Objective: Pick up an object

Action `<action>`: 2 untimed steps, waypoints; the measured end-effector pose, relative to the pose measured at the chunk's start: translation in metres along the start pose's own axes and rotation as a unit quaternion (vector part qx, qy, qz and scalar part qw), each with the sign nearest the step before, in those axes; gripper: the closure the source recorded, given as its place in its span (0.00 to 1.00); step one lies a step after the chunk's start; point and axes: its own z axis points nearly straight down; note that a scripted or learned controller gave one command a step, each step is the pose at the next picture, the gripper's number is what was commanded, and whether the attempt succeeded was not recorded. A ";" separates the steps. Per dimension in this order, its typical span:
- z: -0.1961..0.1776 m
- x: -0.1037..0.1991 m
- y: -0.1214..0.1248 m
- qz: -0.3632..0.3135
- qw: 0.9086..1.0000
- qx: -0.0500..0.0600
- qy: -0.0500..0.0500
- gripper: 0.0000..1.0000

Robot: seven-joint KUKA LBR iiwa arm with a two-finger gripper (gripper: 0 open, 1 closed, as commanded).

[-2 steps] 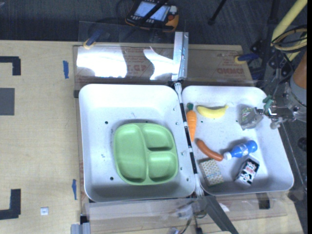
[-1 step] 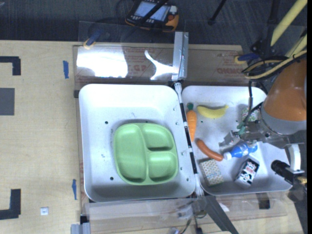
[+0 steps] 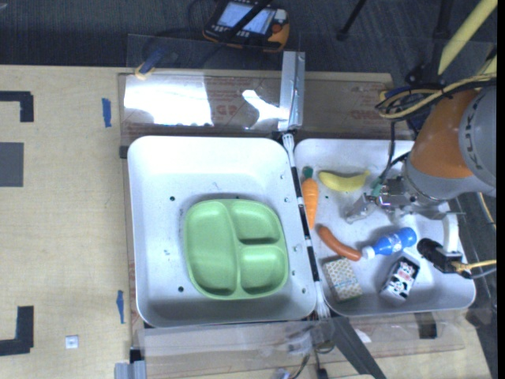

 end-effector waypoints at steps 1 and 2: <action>-0.023 -0.030 -0.050 -0.046 0.999 0.004 0.001 0.00; -0.022 -0.036 -0.057 -0.036 0.999 0.004 0.001 0.00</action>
